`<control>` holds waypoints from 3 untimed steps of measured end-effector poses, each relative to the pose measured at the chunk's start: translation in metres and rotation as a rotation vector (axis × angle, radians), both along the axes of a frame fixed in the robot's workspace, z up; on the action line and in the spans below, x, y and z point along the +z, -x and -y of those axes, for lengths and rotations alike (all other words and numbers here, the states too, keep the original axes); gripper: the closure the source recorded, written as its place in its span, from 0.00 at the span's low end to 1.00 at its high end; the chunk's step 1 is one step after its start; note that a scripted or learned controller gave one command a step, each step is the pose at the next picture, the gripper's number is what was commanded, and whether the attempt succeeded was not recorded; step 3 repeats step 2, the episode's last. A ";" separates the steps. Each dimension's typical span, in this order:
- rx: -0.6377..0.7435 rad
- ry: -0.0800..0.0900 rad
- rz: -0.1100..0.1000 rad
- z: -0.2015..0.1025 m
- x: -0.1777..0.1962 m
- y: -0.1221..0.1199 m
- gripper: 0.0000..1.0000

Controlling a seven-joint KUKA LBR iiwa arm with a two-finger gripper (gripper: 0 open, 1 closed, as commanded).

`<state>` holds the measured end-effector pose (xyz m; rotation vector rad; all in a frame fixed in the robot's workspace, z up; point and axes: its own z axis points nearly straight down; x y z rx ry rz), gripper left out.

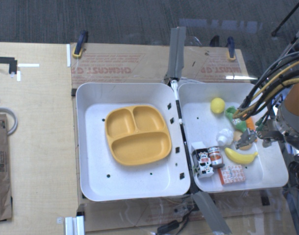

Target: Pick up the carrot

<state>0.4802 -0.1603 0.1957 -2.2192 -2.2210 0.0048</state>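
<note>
— Over on your right, what do you see in the far bin?

— You have the right bin [188, 102] crowded toward its right side. A yellow lemon [217, 105] sits near the back. Just right of it lies a green toy [234, 116], and beside that you can make out a small orange piece, the carrot [250, 125], wedged against the green thing and partly covered by the cables [267, 89] that drop from the arm.

— And where does your gripper stand?

— Your gripper [245, 139] is low over the right bin, just below the carrot and just above the banana [241, 155]. A white lump [224, 137] lies right beside it on the left. You cannot tell from this angle whether the jaws are wide or narrow; the dark metal parts blur together. You cannot see the carrot between the fingers, so you should not count it as held.

— What else is down there?

— Toward the front of the bin you have a small can with a red label [215, 156], touching a black and white carton [203, 163], and a red box [232, 175] lying flat near the front wall. The banana curves between the can and the right wall.

— And your left bin?

— Your left bin [90, 180] holds a yellow divided plate [138, 135] with three compartments, lying near the middle. Left of the bins, on the wooden bench [37, 131], you can see a brown paper bag [1, 165] at the edge.
</note>
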 end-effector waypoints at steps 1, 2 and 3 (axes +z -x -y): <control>-0.135 0.001 0.002 0.053 -0.022 -0.065 0.00; -0.007 0.000 0.002 0.051 -0.079 -0.091 0.00; -0.007 0.000 0.002 0.051 -0.079 -0.091 0.00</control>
